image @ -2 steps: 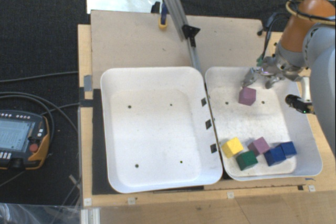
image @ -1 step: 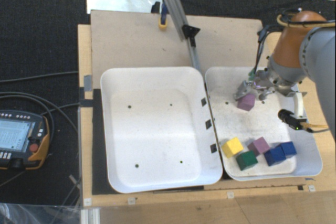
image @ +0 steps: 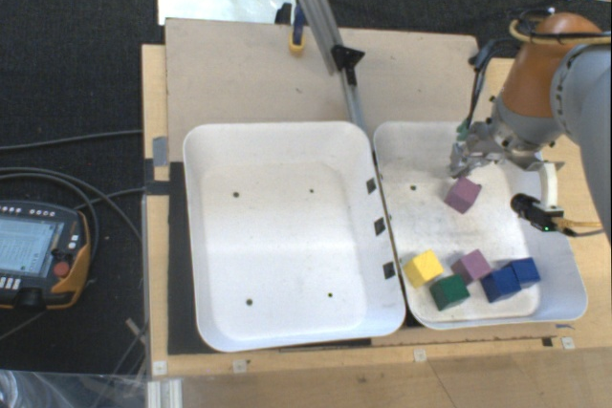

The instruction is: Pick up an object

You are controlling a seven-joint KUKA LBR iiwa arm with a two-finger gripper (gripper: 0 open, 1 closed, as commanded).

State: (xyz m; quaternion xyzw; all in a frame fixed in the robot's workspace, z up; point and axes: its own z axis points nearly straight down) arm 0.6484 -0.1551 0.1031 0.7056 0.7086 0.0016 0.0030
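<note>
The hand is over the back part of the right bin, and a purple cube sits just below its fingertips, tilted on one corner. If the fingers touch the cube or only stand close above it, I cannot tell, and also how far the hand is open is not clear from this angle. The arm comes in from the right side, its orange band above the wrist, and it bends down so that the hand points toward the floor of the bin. Nearer to the front of the same bin there is a group of other cubes, well apart from the hand: a yellow cube, a green cube just beside it, a second purple cube, and two blue cubes touching each other. The left bin stands beside the right one, their rims touching. Both bins rest on the surface, a light brown board. On the dark floor at the left lies a control pendant with a screen and cables.
</note>
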